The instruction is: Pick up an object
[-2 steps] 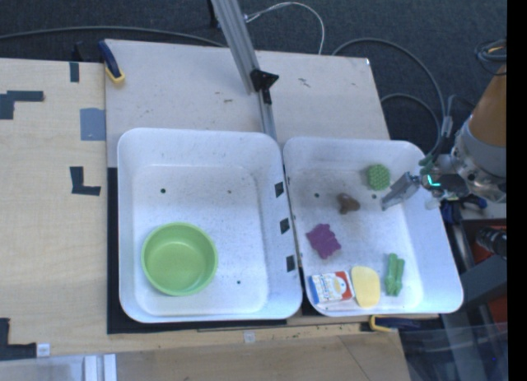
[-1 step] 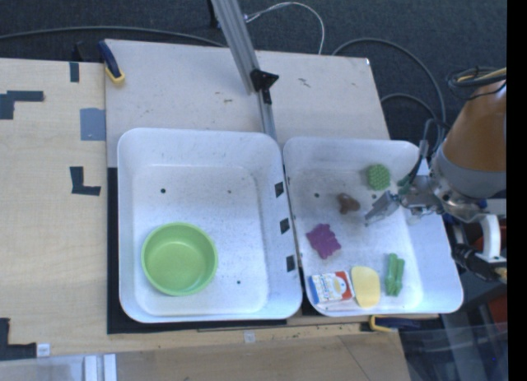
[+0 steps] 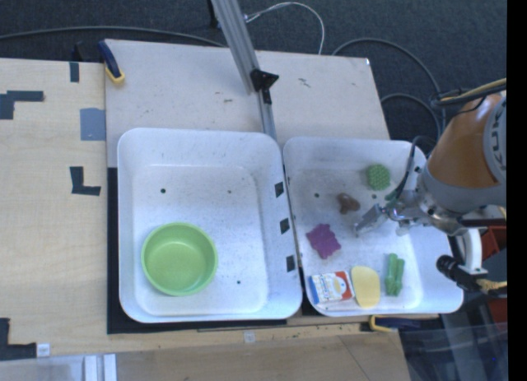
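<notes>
The right bin [image 3: 412, 157] holds several small things. A green knobbly ball [image 3: 378, 176] lies at the back and a small brown lump [image 3: 348, 202] near the middle. A purple block [image 3: 324, 240] sits left of centre. Along the front wall lie a red and white packet [image 3: 330, 287], a yellow piece [image 3: 366, 285] and a green stick-like piece [image 3: 394, 275]. My gripper [image 3: 375, 216] hangs over the middle of this bin, just right of the brown lump and below the green ball. It is open with nothing between its fingers.
The left bin [image 3: 198, 145] holds a green bowl [image 3: 179, 257] at its front left. A grey pole [image 3: 239, 34] slants down to the seam between the bins. The arm's orange band [image 3: 465, 153] overhangs the right bin's right wall.
</notes>
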Tool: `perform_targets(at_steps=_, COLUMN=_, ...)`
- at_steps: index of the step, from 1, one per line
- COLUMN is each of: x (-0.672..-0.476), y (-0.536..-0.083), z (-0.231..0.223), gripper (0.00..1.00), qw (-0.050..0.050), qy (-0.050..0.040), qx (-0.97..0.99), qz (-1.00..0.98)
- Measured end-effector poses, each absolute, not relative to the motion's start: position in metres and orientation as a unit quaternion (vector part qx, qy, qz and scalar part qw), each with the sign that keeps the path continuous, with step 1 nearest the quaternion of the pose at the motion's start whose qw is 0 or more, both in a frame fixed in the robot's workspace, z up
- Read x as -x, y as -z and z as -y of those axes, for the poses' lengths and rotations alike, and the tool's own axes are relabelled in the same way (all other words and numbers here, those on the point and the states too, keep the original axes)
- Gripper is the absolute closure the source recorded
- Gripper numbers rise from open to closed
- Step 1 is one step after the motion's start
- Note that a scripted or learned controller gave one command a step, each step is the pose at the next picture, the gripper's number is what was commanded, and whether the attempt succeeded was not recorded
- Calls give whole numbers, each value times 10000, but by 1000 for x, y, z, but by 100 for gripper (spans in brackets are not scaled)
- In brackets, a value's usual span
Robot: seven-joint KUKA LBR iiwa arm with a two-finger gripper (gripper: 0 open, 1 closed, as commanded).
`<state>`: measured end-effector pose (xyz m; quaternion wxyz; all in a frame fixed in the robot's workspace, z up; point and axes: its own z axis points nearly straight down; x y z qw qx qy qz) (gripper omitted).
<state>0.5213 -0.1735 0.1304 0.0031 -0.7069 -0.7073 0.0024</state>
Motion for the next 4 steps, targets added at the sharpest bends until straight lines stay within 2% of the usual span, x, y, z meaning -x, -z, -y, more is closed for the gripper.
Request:
perform_targets(at_steps=1, x=-522, y=-89, z=173, gripper=0, qw=-5, qy=-6, qx=7068, qz=7074)
perform_targets(at_steps=2, x=-522, y=-100, z=172, gripper=100, qw=4, qy=-1, qx=7065, qz=7078)
perform_targets(at_steps=4, x=-529, y=-195, z=179, gripper=100, qw=-23, qy=7, qx=7067, qz=7075)
